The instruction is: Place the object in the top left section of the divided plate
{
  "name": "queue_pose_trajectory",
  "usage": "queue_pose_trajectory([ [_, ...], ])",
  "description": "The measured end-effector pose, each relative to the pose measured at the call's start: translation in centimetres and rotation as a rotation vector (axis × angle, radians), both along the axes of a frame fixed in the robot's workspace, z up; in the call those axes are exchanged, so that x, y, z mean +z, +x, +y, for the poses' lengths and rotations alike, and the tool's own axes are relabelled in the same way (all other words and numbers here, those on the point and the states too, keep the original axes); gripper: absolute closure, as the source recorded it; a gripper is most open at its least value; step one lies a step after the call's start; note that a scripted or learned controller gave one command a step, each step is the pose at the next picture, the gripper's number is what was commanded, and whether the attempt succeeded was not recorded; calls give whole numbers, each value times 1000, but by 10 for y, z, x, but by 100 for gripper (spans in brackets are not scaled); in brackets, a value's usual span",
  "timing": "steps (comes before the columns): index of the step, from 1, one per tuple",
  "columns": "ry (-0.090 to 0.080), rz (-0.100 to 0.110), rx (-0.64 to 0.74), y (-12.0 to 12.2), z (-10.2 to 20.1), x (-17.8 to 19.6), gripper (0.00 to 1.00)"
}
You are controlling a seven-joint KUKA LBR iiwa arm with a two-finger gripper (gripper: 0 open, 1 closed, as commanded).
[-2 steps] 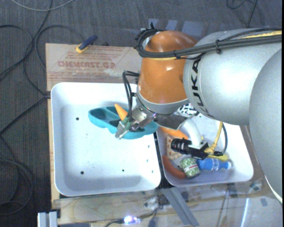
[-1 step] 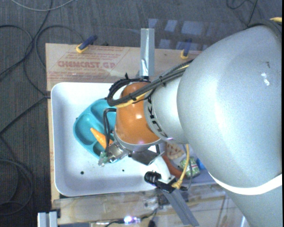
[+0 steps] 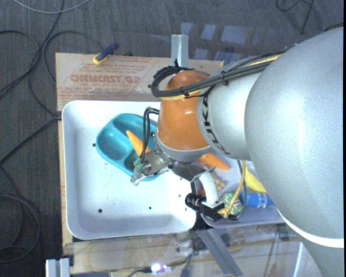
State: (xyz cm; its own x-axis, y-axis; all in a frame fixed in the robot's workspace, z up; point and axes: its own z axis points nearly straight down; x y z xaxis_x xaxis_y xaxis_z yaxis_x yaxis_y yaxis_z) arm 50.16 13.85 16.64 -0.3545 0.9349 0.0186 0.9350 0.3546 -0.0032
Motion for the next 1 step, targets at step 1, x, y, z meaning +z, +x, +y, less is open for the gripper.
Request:
queue_pose_trajectory([
  [1,-1,8,-205,65,20,41,100],
])
